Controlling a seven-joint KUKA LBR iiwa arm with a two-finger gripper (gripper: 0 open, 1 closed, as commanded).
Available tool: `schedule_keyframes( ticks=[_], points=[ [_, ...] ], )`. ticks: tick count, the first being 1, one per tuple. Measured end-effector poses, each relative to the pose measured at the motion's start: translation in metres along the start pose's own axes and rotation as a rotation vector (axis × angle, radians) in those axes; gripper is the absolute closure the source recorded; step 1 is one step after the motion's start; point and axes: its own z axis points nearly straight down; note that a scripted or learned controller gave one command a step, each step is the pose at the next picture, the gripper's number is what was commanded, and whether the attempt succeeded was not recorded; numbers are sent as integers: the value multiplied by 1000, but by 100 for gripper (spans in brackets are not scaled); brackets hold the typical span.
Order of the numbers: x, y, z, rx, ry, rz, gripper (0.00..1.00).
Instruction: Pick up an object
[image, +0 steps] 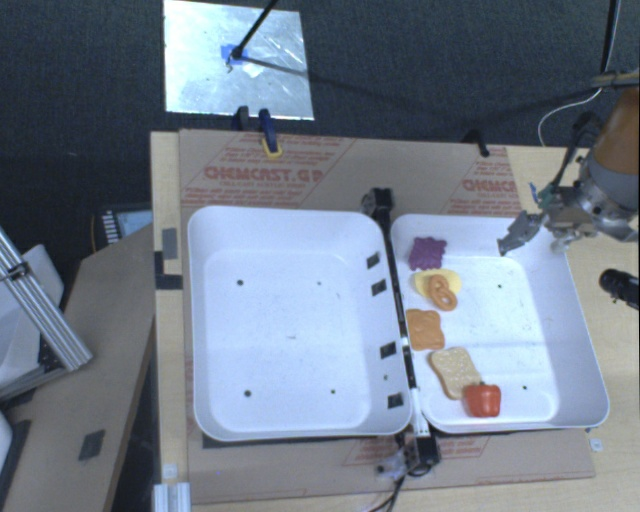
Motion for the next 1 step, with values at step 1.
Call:
schedule_keyframes(
  ticks=[1],
  points=[
    [-32, -68, -47, -1, -2, 7, 0]
  ],
)
